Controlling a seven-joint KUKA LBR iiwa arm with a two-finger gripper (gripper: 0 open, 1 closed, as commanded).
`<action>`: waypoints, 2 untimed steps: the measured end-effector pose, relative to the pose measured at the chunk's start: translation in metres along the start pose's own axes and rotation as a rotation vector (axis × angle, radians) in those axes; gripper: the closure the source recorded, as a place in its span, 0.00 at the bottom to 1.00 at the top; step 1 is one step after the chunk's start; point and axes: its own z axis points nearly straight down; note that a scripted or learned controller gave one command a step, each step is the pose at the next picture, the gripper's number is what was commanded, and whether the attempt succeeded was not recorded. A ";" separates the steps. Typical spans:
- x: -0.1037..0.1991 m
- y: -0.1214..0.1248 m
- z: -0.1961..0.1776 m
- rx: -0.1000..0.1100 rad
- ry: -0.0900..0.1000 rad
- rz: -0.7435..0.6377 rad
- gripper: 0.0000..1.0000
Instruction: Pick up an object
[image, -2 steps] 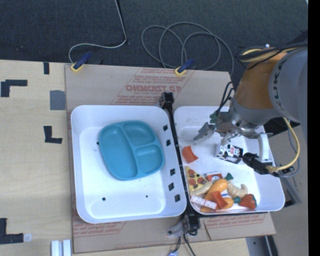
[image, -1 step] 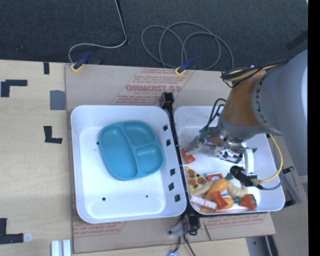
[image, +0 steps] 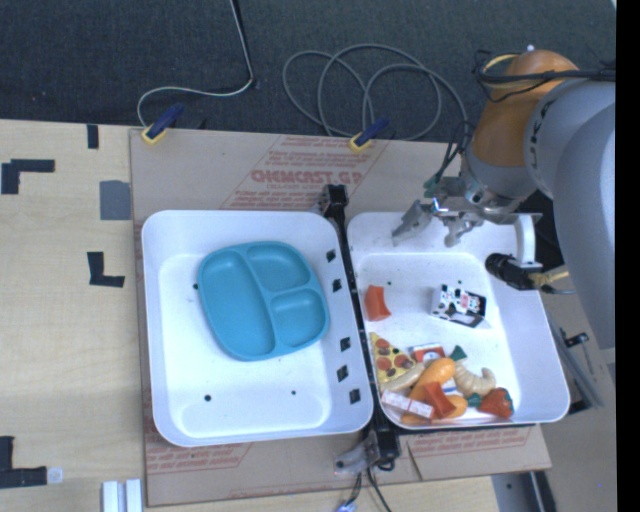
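2 bins before us: our gripper (image: 434, 224) hangs open and holding nothing over the right bin's (image: 548, 340) far edge, well apart from the toys (image: 440, 380).

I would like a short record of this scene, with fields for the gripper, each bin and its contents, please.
gripper: open, fingers spread, above the far edge of the right bin, holding nothing
left bin: holds a blue divided plate
right bin: small orange-red piece near the divider; black-and-white item in the middle; pile of toy food at the near edge
task state: no object picked up yet
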 end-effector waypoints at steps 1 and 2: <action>0.030 -0.037 0.044 0.006 0.002 0.001 0.00; 0.028 -0.055 0.081 0.000 0.000 0.000 0.00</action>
